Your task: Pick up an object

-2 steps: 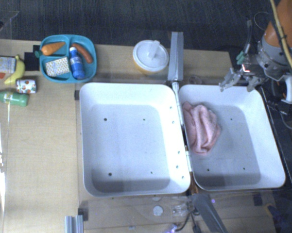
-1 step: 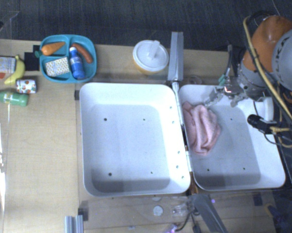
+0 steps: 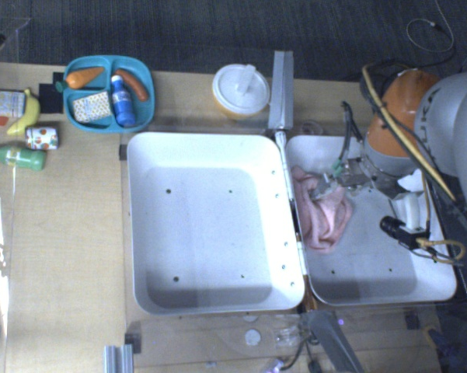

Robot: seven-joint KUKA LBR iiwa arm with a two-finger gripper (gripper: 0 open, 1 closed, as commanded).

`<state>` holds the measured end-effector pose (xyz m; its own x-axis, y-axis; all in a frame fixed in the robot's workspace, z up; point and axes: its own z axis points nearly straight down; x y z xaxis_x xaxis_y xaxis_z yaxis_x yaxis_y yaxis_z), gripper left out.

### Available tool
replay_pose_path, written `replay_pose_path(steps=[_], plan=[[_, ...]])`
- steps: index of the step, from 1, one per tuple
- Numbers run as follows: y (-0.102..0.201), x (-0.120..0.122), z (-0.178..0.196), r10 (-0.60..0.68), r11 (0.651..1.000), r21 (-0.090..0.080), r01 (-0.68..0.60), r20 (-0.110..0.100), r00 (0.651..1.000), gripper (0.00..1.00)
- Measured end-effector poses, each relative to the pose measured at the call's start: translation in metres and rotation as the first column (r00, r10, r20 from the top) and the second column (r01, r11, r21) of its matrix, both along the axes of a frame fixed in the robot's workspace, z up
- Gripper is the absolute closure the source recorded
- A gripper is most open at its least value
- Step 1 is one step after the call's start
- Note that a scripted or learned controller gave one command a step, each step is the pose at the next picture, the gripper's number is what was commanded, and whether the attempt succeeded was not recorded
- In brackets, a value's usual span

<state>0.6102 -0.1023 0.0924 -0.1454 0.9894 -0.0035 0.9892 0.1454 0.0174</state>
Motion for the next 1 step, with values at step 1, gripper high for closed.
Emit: replay_pose_path(steps=[1], plan=[[0.0076, -0.0409, 0.0005, -0.057, 0.998, 0.0, 0.057, 0.003, 0.998, 0.0]])
